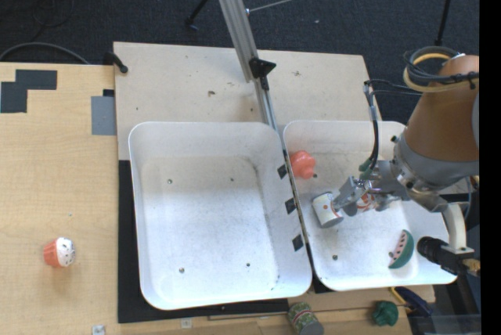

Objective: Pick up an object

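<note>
From where I stand the arm (pixel 438 130) leans in over the right bin (pixel 344 279), its gripper (pixel 329 212) low above the floor of that bin, near the wall it shares with the left bin (pixel 156 145). At this slant I cannot tell whether the hand is apart or together, and I see nothing in it.

Two things lie in the right bin. An orange lump (pixel 301 163) sits at the left wall, just up from the gripper and a little apart from it. A melon slice (pixel 401 249), green rind with a red face, rests toward the near right corner, well apart from the gripper.

The orange lump looks the likelier target, being closest. I judge it light and probably soft or rubbery, rounded, so it may roll or squirt out if pinched off-centre. Taking it across its widest part would be safest. The wall beside it is the trouble: one side of the hand has little room there, so a grip running along the wall looks better than one across it.

The slice seems thin and light, best taken across its flat faces.
</note>
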You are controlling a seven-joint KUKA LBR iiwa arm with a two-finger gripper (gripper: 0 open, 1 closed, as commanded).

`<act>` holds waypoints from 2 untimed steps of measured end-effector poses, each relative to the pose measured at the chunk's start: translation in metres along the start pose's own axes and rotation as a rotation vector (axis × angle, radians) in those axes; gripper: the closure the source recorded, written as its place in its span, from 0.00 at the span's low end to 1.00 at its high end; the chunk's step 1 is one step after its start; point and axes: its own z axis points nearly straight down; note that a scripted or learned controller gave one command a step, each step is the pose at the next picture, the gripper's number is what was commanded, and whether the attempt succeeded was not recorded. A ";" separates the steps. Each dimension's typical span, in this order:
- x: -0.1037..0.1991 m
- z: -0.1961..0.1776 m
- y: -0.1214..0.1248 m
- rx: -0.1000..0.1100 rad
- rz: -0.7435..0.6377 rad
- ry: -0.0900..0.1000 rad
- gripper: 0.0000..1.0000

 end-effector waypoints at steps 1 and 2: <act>0.053 0.009 0.004 0.002 0.001 0.000 1.00; 0.103 0.004 0.027 -0.001 0.001 -0.003 1.00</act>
